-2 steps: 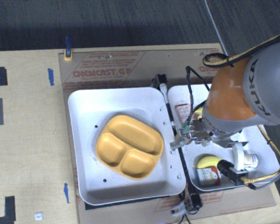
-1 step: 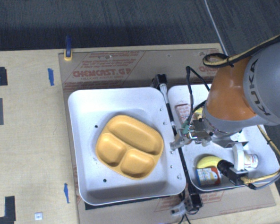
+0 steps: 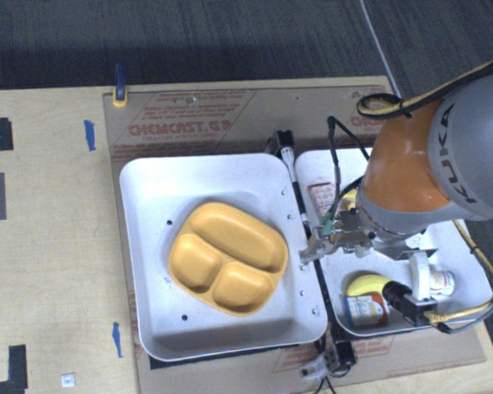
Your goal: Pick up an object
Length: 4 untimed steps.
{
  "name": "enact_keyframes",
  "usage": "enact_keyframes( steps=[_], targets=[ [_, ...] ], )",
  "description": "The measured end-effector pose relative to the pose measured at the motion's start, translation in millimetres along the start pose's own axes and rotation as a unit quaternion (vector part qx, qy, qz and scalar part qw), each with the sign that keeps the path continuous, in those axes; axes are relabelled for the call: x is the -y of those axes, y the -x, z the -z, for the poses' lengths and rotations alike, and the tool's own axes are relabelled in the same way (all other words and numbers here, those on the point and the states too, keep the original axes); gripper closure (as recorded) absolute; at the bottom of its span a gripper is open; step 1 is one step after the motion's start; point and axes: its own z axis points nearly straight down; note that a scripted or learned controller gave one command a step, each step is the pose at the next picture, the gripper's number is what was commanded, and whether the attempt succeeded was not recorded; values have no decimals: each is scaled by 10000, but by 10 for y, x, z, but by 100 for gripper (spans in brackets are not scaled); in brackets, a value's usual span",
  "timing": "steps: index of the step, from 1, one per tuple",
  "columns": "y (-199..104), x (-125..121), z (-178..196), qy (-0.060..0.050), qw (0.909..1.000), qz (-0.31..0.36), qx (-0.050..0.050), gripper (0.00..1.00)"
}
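Observation:
A large yellow divided plate (image 3: 227,256) lies in the middle of the left bin (image 3: 146,190). In the right bin (image 3: 482,290), a small can with a colourful label (image 3: 367,309) stands near the front wall. A yellow rounded object (image 3: 365,285) sits just behind the can and touches it. A white container with red print (image 3: 436,284) lies further right. My gripper (image 3: 330,235) hangs over the left edge of the right bin, close to the wall between the bins, above and behind the can. Nothing shows between it and the objects.
A white packet with red print (image 3: 320,197) lies at the back left of the right bin, partly under the arm. The grey and orange arm (image 3: 412,173) covers much of the right bin's back half. Brown cardboard (image 3: 192,120) lies under both bins.

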Motion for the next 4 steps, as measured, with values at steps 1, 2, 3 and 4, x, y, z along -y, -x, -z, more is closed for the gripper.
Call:
enact_keyframes(
  steps=[1, 2, 3, 4],
  targets=[
    [0, 0, 0, 0, 10000, 0, 0, 0],
    [0, 0, 0, 0, 10000, 0, 0, 0],
    [0, 0, 0, 0, 10000, 0, 0, 0],
    [0, 0, 0, 0, 10000, 0, 0, 0]
  ],
)
